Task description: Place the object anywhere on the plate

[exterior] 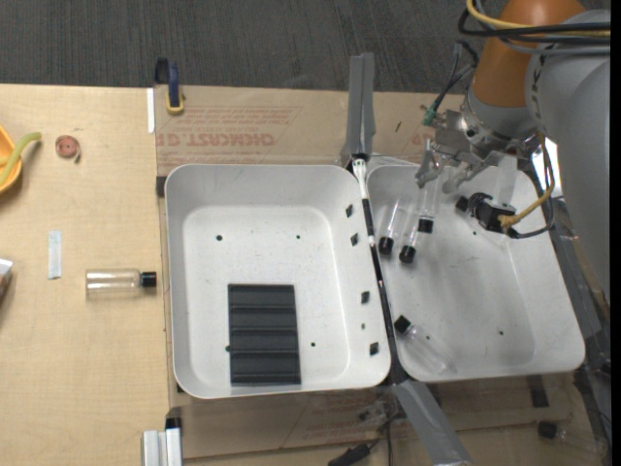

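Note:
A black ribbed plate [262, 333] lies flat in the near half of the left bin [194, 260]. Several clear vials with black caps are in the right bin [524, 309]: two lean side by side near its far left corner [391, 226], one [425, 212] sits just right of them, and one [419, 342] rests near the front left corner. My gripper [439, 168] hangs over the far left part of the right bin, directly above the upper vials. Whether it touches a vial I cannot tell.
On the bench left of the bins lie another clear vial [116, 281], a small white strip [54, 255], a red disc [66, 146] and a yellow object [10, 158] at the edge. A grey divider post [360, 105] rises between the bins at the back.

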Tool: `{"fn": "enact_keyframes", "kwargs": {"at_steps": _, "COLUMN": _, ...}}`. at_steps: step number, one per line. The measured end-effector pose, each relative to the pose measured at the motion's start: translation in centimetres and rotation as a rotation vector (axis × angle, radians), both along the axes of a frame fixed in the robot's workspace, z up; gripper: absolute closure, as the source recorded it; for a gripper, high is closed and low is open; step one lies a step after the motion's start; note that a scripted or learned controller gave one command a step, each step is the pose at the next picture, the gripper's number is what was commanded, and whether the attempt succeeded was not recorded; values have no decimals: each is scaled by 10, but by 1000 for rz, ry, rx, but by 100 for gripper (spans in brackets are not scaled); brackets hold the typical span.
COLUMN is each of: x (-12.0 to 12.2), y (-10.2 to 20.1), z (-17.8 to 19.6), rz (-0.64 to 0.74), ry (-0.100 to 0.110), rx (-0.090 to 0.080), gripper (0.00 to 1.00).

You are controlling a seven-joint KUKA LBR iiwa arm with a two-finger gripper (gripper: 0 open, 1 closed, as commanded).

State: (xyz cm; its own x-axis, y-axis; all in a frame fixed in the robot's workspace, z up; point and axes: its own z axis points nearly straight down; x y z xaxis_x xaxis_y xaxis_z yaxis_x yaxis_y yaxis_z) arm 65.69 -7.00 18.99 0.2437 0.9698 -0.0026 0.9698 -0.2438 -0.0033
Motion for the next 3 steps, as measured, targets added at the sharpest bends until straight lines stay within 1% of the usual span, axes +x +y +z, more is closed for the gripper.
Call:
{"fn": "enact_keyframes", "kwargs": {"at_steps": 1, "x": 0, "y": 0, "z": 0, "rz": 0, "ry": 0, "rx": 0, "gripper": 0}}
{"fn": "enact_keyframes", "kwargs": {"at_steps": 2, "x": 2, "y": -57, "z": 43, "rz": 217, "ry": -4, "rx": 0, "gripper": 0}}
{"fn": "enact_keyframes", "kwargs": {"at_steps": 3, "x": -6, "y": -117, "z": 72, "rz": 297, "ry": -3, "rx": 0, "gripper": 0}}
